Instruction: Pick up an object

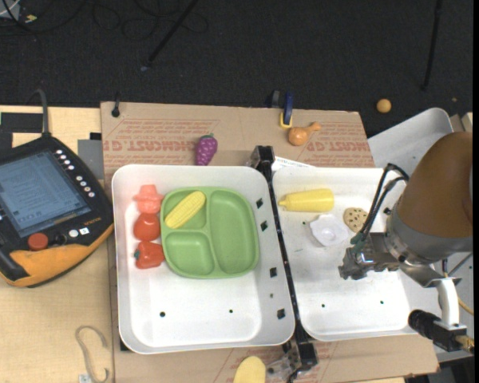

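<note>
Inside right bin (335, 317), yellow bottle (306, 201) lying crosswise, tip pointing left

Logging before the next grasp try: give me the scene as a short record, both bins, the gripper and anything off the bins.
left bin: green divided plate with a corn cob in its upper left compartment; three red-orange toy foods beside the plate's left edge
right bin: yellow bottle, cookie, clear cup
gripper: low over the right bin, below the cookie; grasp not readable
off the bins: purple grapes, orange pear, teach pendant
</note>
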Controlling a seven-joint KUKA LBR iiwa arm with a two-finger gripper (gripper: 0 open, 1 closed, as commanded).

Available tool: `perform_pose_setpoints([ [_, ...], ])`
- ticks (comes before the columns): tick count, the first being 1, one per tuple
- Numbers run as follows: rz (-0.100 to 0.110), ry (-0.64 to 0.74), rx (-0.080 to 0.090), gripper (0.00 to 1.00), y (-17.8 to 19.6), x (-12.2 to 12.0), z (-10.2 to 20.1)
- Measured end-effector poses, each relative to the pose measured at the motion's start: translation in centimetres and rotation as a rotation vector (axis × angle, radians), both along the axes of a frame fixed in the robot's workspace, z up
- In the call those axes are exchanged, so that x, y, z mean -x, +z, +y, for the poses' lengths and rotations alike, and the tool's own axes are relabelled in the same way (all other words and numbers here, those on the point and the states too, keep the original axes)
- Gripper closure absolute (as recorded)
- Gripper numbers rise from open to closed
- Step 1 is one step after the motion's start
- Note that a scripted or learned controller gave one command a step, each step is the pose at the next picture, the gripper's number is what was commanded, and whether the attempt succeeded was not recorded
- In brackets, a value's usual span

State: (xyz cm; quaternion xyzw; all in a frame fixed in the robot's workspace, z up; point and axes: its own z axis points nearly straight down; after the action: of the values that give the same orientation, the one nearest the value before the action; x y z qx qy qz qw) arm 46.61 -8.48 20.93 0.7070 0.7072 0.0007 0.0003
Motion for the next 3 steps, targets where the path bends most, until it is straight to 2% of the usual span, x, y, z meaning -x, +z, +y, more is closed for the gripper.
perform_pose_setpoints([
  [1, 0.001, 0.0, 0.0, 1.0, 1.9, -0.1, -0.1],
  [2, 0.002, 0.003, -0.001, 1.0, 1.3, -4.7, 3.9],
  [3, 0.003, 0.003, -0.001, 1.0, 0.6, -8.0, 8.1],
])
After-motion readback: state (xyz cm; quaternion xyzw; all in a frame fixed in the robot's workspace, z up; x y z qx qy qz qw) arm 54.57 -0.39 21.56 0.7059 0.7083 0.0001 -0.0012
